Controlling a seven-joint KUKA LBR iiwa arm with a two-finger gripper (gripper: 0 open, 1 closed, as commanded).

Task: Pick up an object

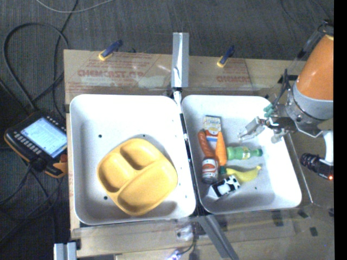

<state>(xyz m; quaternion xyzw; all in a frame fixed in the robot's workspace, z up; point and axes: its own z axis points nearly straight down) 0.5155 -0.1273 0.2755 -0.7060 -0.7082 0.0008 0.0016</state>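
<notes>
Over the right bin (pixel 282 191), toward its far right corner, hangs the tool (pixel 262 129), its two thin metal fingers spread apart with nothing between them. The grey wrist and its smooth orange band (pixel 319 72) come in from the right.

Just near and left of the tool lies the cluster of small toys. Closest is a green plastic bottle (pixel 244 154), lying on its side with its cap pointing right. Below it curves a yellow banana (pixel 244 173), glossy and smooth. A tapered orange carrot (pixel 221 148) lies just left of the bottle, beside a reddish sausage shape (pixel 204 144) and a small can (pixel 209 169) with a printed label. A flat carton (pixel 212 124) sits at the far end of the group, and a black-and-white block (pixel 225 187) at the near end.

Across the divider, the left bin (pixel 84 118) holds a yellow moulded plate (pixel 137 175) with rounded compartments. Both bins are shallow, matte white plastic, resting on a brown surface (pixel 124 72).
</notes>
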